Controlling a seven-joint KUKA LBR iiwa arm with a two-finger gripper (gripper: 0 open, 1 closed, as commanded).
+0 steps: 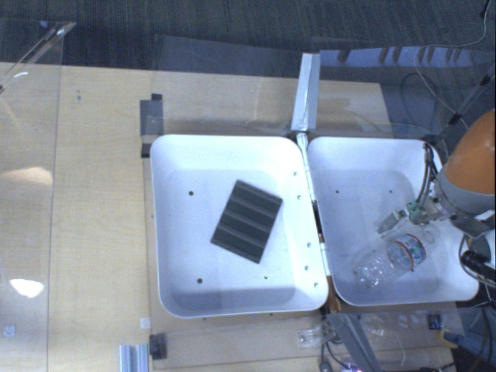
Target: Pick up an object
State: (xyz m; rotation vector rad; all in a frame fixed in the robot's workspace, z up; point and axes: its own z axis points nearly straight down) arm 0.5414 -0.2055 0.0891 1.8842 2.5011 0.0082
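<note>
A clear plastic bottle (385, 260) with a coloured label lies on its side in the right bin (349, 169), near that bin's front edge. My gripper (394, 222) hangs low in the same bin, just behind the bottle and close to it. I cannot tell whether it touches the bottle. The arm's orange band (471, 163) is at the bin's right edge. A dark ribbed rectangular block (247, 221) lies flat and turned at an angle in the middle of the left bin (178, 169).
A metal divider post (305, 91) stands behind the seam between the two bins. Cables (434, 91) run along the back right. The wooden bench (77, 208) stretches to the left of the bins.
</note>
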